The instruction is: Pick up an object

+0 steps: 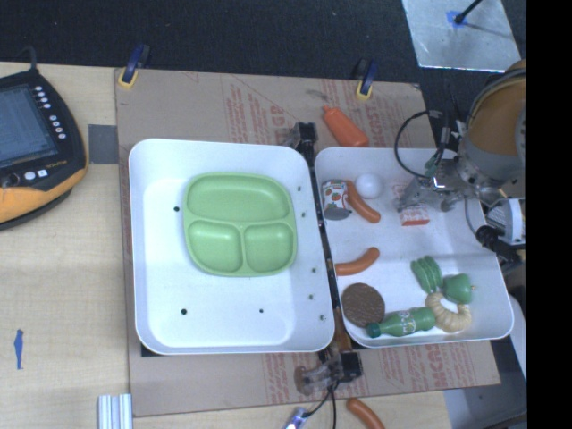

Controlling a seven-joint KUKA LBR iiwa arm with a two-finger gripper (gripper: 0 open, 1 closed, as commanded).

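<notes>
Gripper (418,197) low in right bin (497,286), upper part; fingers' state we cannot tell (blurred). Nearest candidates: white ball (368,185), hot dog (362,206) just left. We'd centre over one, descend straight.

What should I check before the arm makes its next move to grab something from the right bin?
1. Gripper position: ok. The gripper sits over the right bin, near its upper part.
2. Object between fingers: not ok, nothing visibly held.
3. Finger opening: cannot tell from this view.
4. Nearest targets: ok. The white ball and the sausage beside it lie just to the gripper's left, apart from it.
5. Clutter at the bin's lower end: not ok. The green bottle, brown cookie and beige ring lie close together.
6. Left bin: ok, holds the green divided plate, away from the arm.
</notes>
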